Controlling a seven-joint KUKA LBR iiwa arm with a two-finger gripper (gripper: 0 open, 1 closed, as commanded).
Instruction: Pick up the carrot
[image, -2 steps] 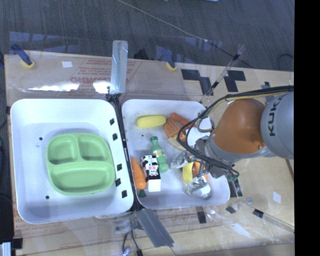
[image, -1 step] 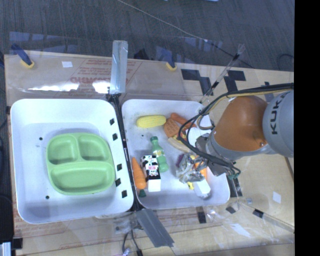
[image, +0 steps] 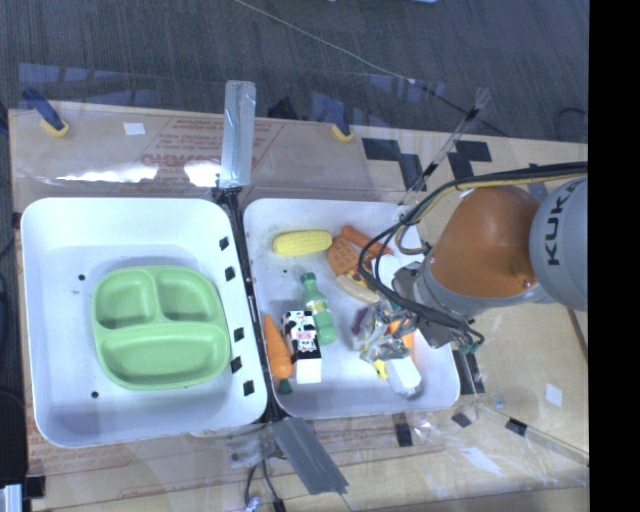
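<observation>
Bright, even overhead light, a little soft in focus.

The white bins (image: 40, 300) wash pale, with faint shadows along their inner walls. Glare streaks the clear plastic sheet (image: 180, 170) at the back of the table (image: 560, 400). Small items under the arm (image: 490, 245) blur together in its shadow.

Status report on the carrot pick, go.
Gripper low in right bin, fingers unclear. Carrot at left wall, untouched. Milk carton beside it.
</observation>
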